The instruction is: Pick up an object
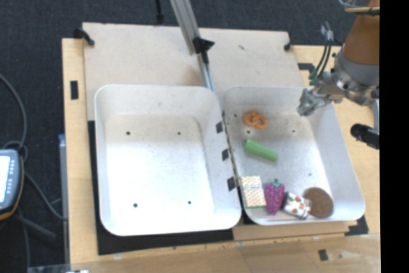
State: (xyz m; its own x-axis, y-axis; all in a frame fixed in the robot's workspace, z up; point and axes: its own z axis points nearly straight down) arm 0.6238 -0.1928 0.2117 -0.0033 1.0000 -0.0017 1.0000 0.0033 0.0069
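The right bin (332, 137) holds several small objects. An orange pretzel (255, 119) lies near its back, with a green cylinder (261, 150) just in front of it. Along the front wall sit a pale checkered block (252, 191), a purple berry-shaped toy (275, 196), a small red-and-white item (296, 204) and a brown round disc (318, 201). My gripper (310, 103) hangs over the bin's back right corner, to the right of the pretzel and apart from every object. Nothing shows in its grasp.
The left bin (102, 137) stands beside the right one, sharing a divider with black clips (225, 153). A slanted metal pole (182, 3) rises behind the bins. The bench's wooden edge (358, 118) runs right of the bin, under the arm.
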